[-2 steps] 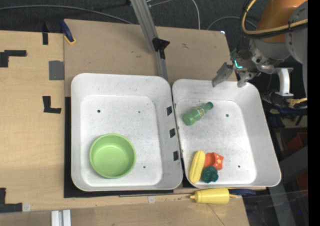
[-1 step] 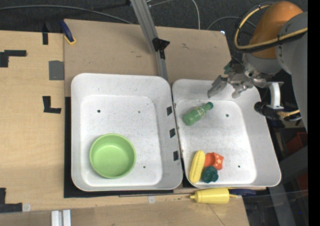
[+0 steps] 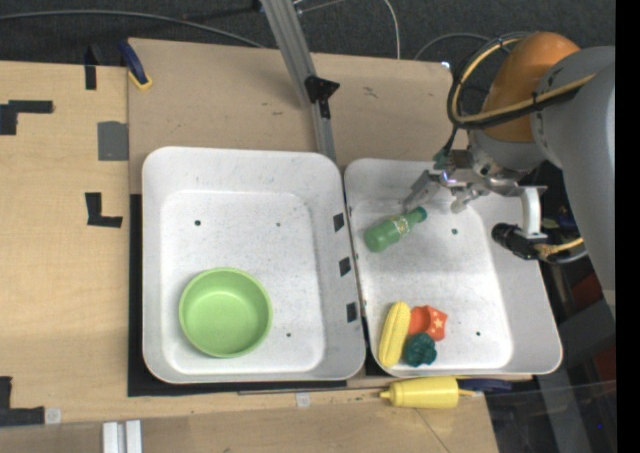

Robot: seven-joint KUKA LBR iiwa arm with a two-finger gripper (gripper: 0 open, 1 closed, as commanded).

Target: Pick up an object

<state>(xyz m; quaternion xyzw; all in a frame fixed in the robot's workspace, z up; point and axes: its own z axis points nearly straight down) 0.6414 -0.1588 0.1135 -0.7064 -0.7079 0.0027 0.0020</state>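
1. wooden bench (image 3: pixel 60 241) w/ two white bins; right bin (image 3: pixel 520 341) is crowded near its front edge.
2. arm (image 3: pixel 560 91) reaches over it; a fast descent could knock the green bottle (image 3: pixel 392 230) away.
3. gripper (image 3: pixel 436 188) sits just beside the bottle cap, fingers spread, holding nothing; you risk a cap-only pinch that slips.

Green bottle (image 3: pixel 393 230) lies tilted in right bin (image 3: pixel 520 341), green bowl (image 3: pixel 225 312) in left bin (image 3: pixel 240 176).

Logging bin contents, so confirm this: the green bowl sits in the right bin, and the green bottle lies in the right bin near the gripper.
One error: the green bowl sits in the left bin, not the right bin. The camera view shows it. The green bottle does lie in the right bin near the gripper.
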